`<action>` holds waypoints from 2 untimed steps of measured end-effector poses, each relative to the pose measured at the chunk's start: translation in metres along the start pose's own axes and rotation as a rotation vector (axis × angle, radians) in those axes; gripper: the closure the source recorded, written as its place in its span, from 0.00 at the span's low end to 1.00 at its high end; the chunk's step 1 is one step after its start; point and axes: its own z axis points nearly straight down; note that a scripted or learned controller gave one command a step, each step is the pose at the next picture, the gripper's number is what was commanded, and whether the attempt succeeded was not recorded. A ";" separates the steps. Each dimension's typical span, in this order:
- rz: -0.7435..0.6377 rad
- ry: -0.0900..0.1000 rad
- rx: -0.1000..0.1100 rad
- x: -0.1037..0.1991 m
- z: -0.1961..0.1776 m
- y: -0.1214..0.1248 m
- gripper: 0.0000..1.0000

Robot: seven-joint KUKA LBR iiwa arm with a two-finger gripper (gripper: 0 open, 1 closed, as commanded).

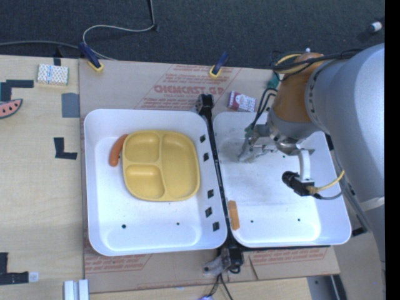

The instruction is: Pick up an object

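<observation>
A yellow divided plate [161, 165] lies in the left bin [106, 230]. An orange sausage-shaped piece [115, 150] rests against the plate's left rim. Another small orange piece [233, 214] lies at the left wall of the right bin [312, 230], near its front. My gripper [248, 153] hangs low over the upper part of the right bin, pointing down and left. It is well apart from the orange piece there. Nothing shows between its fingers.
The grey arm [350, 105] covers the right bin's right side. A black cable loop with a yellow wire [306, 186] hangs over that bin. A small red-and-white packet [241, 101] lies on the cardboard behind the bins, with yellow clamps [219, 65] at the board's far edge.
</observation>
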 end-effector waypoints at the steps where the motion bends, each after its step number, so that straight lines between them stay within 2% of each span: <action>1: -0.001 0.004 0.002 0.111 -0.089 -0.011 1.00; 2: -0.001 0.003 0.004 0.111 -0.089 -0.011 0.00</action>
